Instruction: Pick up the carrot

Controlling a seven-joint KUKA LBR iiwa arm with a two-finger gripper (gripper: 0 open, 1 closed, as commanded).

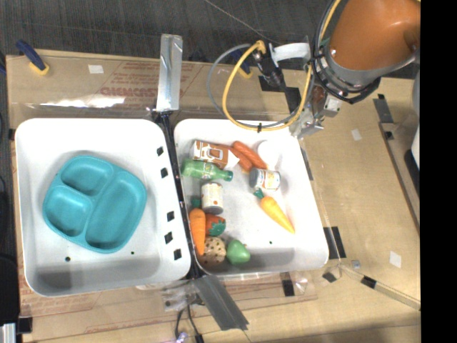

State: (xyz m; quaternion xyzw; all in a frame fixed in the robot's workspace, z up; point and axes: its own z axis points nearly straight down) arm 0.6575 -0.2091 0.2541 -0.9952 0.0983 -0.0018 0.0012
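Observation:
Two carrot-like pieces lie in the right bin [307, 213]. An orange carrot [197, 226] with a green top rests against the bin's left wall, near the front. A yellow-orange carrot [275, 212] with a green top lies near the right side, pointing toward the front right. My gripper [313, 118] hangs below the orange wrist band, over the bin's far right corner. It is well apart from both carrots, and nothing shows in it.
The right bin also holds an orange-red sausage-like piece [246, 156], an orange carton [209, 152], a green bottle [206, 170], two small cans [266, 180], a strawberry [216, 226], a cookie [214, 247] and a green pepper [238, 251]. A teal divided plate [94, 202] sits in the left bin. Cables [235, 84] loop behind.

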